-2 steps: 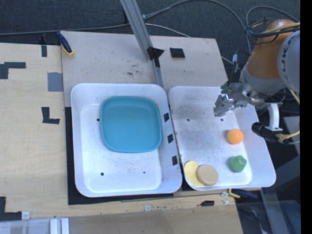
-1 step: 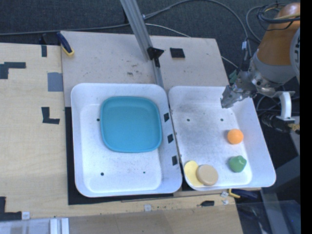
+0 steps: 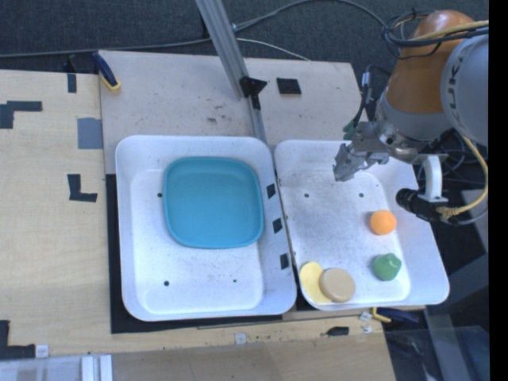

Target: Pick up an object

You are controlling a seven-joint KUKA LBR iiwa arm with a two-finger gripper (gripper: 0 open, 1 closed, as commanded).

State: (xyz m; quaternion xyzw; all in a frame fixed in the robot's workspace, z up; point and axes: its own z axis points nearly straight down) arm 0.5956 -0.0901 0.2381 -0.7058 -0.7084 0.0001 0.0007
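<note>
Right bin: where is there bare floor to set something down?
Right bin: bare floor runs from the hand down the left wall to mid-bin. The near end is crowded: orange ball, green piece, tan disc on a yellow one.

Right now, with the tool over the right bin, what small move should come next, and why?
Probably a short move toward the near side of the right bin, to get above the orange ball. The tool hangs over bare floor near the far wall, and the ball is the closest object to it.
</note>
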